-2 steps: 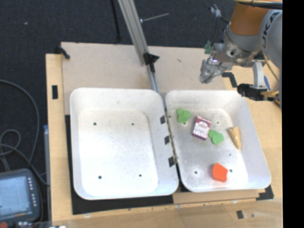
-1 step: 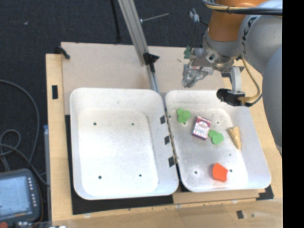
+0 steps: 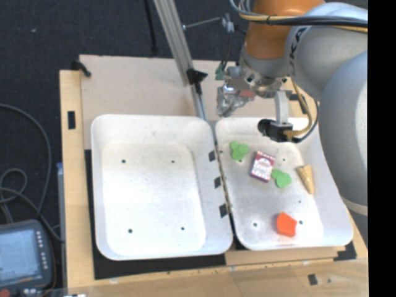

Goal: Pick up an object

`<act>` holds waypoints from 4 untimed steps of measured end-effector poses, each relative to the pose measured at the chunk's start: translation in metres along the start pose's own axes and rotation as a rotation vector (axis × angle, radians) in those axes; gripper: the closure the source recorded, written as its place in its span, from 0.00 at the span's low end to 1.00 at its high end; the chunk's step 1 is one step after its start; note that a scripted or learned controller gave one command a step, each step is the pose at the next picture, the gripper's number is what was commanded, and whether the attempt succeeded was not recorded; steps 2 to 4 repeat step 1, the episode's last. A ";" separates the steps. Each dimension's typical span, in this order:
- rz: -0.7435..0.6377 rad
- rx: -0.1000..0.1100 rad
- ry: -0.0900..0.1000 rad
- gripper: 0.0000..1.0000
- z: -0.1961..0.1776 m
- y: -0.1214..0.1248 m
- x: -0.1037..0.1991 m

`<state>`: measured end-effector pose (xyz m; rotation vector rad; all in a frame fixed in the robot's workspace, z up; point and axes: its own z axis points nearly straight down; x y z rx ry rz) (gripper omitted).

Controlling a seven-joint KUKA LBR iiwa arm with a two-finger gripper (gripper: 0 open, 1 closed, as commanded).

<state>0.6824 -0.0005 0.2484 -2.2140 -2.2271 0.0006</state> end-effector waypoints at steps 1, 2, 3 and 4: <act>-0.001 -0.004 0.001 1.00 -0.008 -0.003 0.050; -0.001 -0.004 0.001 1.00 -0.008 -0.003 0.050; -0.001 -0.004 0.001 1.00 -0.008 -0.003 0.050; -0.001 -0.004 0.001 1.00 -0.008 -0.003 0.050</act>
